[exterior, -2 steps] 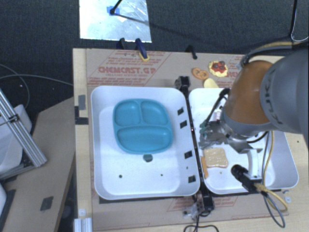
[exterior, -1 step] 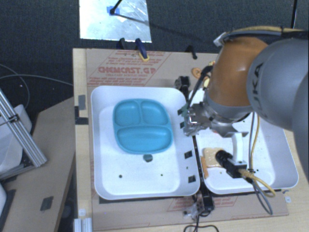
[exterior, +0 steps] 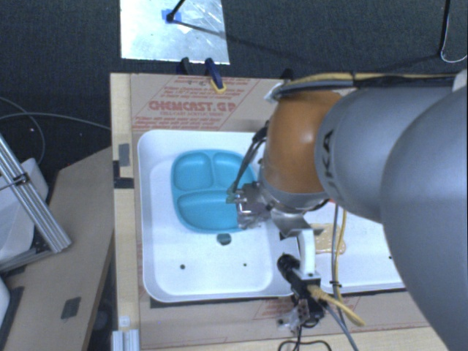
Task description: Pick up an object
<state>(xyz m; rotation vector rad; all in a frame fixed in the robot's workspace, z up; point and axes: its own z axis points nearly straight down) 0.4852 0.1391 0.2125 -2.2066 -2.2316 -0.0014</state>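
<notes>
blue divided plate [exterior: 201, 189] in left bin [exterior: 157, 269], small dark object [exterior: 224, 238] just below it; claw [exterior: 245, 212] at plate's right rim, grip state cannot tell; best descend squarely, close on rim.

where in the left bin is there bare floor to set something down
Bare floor runs along the left bin's near edge, below the blue divided plate and small dark object. The right side is crowded by the arm.

Red printed lettering reading "CHEMCAST GP" stands on the brown paper-covered sheet [exterior: 191, 102] lying beyond the white bins. Smaller red print around it is too blurred to read.
</notes>
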